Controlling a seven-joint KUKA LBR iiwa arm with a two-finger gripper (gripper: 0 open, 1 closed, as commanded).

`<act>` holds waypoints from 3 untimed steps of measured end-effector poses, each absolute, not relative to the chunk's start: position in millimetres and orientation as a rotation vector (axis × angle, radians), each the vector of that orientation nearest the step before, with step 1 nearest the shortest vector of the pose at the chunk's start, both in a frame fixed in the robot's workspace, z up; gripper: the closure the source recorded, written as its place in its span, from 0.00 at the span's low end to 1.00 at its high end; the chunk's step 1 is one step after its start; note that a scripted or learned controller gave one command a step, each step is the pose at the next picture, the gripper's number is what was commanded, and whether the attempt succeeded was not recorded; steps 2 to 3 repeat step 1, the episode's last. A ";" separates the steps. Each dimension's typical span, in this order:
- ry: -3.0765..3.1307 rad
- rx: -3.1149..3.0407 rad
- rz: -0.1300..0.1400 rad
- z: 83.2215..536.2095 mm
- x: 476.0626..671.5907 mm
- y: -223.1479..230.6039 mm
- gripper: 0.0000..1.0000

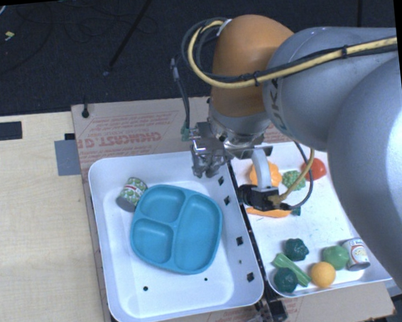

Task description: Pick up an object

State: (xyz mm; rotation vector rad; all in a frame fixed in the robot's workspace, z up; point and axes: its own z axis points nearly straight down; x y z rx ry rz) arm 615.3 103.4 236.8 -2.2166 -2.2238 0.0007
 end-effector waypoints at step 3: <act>-2.221 -2.218 0.007 233.2 608.4 108.4 1.00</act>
